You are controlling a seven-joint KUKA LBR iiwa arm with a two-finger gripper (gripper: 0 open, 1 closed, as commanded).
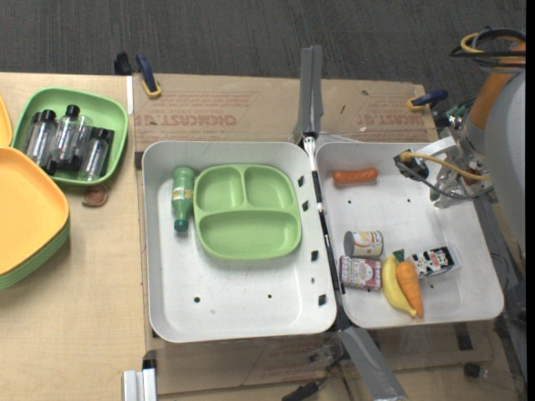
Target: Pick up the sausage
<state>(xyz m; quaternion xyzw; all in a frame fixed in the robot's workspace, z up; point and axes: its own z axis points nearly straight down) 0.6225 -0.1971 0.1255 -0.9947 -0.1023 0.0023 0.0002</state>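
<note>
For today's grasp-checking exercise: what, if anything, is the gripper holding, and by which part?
Nothing that can be seen. The sausage lies loose on the floor of the right bin, apart from the gripper.

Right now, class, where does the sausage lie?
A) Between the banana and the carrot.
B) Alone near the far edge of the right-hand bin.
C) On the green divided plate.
B: the sausage lies by itself on the floor of the right-hand bin near its far wall, well apart from the banana and carrot.
</note>
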